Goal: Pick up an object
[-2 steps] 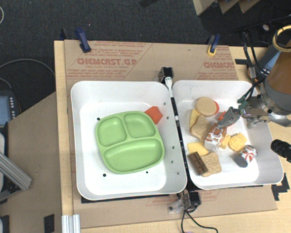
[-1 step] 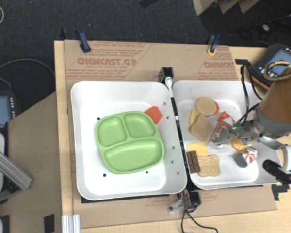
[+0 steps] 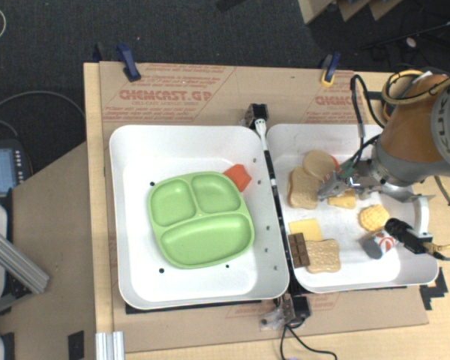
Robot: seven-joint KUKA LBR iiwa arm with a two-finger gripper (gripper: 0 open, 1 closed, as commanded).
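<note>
The claw point(image 3: 336, 187) sits low in the right bin point(image 3: 345, 276); whether it is clenched or released I cannot tell. Just at its 9 o'clock lies the bread slice point(image 3: 303, 189); judged best, settle squarely over one piece before lifting.

Two bins are set side by side on the table point(image 3: 172, 96). A tray point(image 3: 201, 220) and a block point(image 3: 238, 177) lie in the left bin point(image 3: 127, 201). Food pieces are scattered in the right bin point(image 3: 345, 276).
</note>
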